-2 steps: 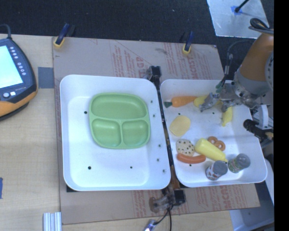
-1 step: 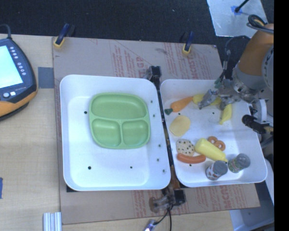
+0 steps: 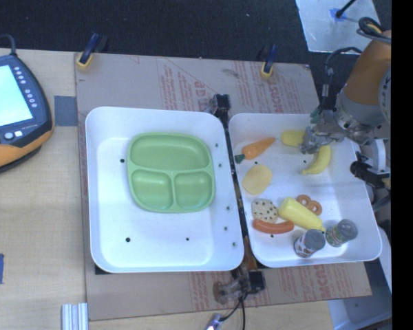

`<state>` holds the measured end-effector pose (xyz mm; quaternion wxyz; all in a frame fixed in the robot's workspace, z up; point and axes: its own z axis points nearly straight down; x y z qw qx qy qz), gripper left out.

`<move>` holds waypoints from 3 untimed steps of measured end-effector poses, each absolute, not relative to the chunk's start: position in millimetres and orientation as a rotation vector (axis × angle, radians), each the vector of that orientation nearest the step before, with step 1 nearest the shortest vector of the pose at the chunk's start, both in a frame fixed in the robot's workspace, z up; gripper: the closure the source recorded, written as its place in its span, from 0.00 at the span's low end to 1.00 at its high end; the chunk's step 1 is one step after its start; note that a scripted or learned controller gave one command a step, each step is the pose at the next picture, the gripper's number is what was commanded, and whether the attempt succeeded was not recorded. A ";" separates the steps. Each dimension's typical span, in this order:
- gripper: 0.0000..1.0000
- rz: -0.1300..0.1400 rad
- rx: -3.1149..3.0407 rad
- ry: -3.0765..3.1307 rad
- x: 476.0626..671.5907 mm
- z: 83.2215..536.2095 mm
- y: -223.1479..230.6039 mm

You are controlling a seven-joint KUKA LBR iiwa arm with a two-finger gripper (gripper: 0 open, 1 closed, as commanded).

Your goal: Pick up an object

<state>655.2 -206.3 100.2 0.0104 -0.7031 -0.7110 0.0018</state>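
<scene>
Look to the right-hand shallow white bin [image 3: 372,205]: your grey arm with the orange band [image 3: 368,74] reaches in over its upper right corner, and the two-finger gripper [image 3: 315,141] sits low among the toys there. It hangs between a small yellow lemon-shaped piece [image 3: 291,138] on its left and a curved yellow plastic banana [image 3: 321,161] just below it. The fingertips are close to both pieces, but you cannot tell from this angle whether the pincer is wide, narrow, or closed on anything; dark metal hides the gap.

The rest of that bin holds an orange plastic carrot [image 3: 257,148] near the upper left, a pale yellow round slice [image 3: 257,179] beneath it, a speckled tan cookie-like piece [image 3: 263,209], a red sausage-shaped toy [image 3: 272,226], a yellow corn cob [image 3: 300,214], a brown pretzel [image 3: 309,204], and two small grey-topped cans [image 3: 309,242] [image 3: 341,232] by the lower edge.

The left-hand white bin [image 3: 110,246] carries a light green divided plastic plate [image 3: 171,171], lying flat in its upper middle. A handheld control pendant with a screen [image 3: 10,112] rests on the wooden bench at far left.
</scene>
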 end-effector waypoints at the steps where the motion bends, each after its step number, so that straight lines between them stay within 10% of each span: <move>1: 1.00 -0.001 -2.215 -2.227 620.4 213.4 -106.1; 2: 1.00 0.007 -2.213 -2.226 590.6 191.3 -68.8; 3: 0.00 0.007 -2.214 -2.225 590.6 191.5 -69.2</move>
